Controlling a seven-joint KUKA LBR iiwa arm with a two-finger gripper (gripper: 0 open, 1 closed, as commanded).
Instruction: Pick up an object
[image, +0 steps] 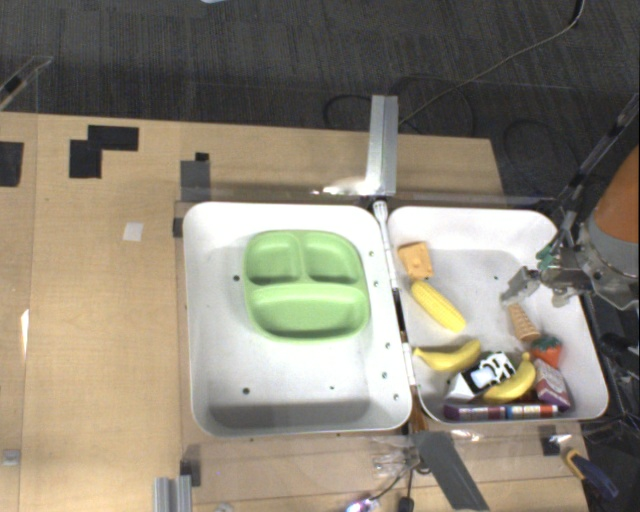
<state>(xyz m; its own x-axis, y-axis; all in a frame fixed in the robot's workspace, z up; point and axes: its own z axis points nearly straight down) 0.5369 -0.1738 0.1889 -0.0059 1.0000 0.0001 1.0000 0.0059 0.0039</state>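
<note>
- Below my end effector, toward the front rim of the right bin, lies the cluster of candidate objects; I hover over the bin's right side, and whether I am open or closed I cannot tell at this resolution.
- Nearest candidate: a ridged tan cone-shaped item, just beneath and slightly forward of me. Judged light and rigid, possibly brittle; grip across its width at mid-length.
- Beside it, further forward: a small red item with a green top, likely a toy fruit, smooth and prone to slipping.
- To my left: a straight yellow piece, lying apart from its neighbours with free floor on both sides. Judged the easiest pick; take it across the short axis at the middle.
- Beyond that, left and toward the back: an orange cracker-like block, flat, hard to get under.
- Forward-left: two bananas flanking a black-and-white item, with a dark marker-like stick against the front wall. These touch one another; a grasp here risks taking two things or none.
- Far to my left, the left bin holds a green divided plate.
- Both bins rest on a light wooden tabletop; dark carpet lies behind it.
</note>
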